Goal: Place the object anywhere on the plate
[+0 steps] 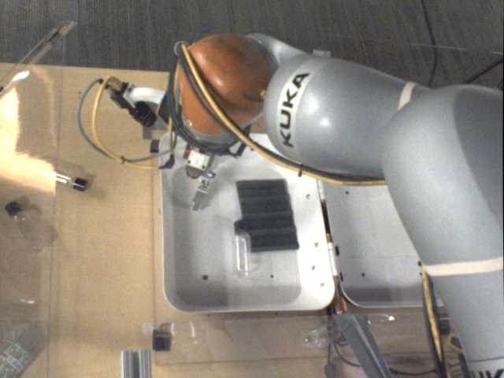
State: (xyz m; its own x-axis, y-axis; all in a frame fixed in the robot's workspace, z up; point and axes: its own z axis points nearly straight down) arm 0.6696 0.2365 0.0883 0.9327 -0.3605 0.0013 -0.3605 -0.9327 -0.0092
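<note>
A black ridged plate lies flat in the middle of the left bin. Just off its lower left corner, on the bin floor, lies a small clear tube, touching or nearly touching the plate's edge. My gripper hangs under the orange wrist band over the bin's upper left corner, left of the plate and well above the tube. It is small and seen from above, and nothing shows in it.
The right bin is mostly covered by the grey arm. Yellow and grey cables loop over the wooden bench left of the bins. A black-capped vial and other small clear pieces lie on the bench.
</note>
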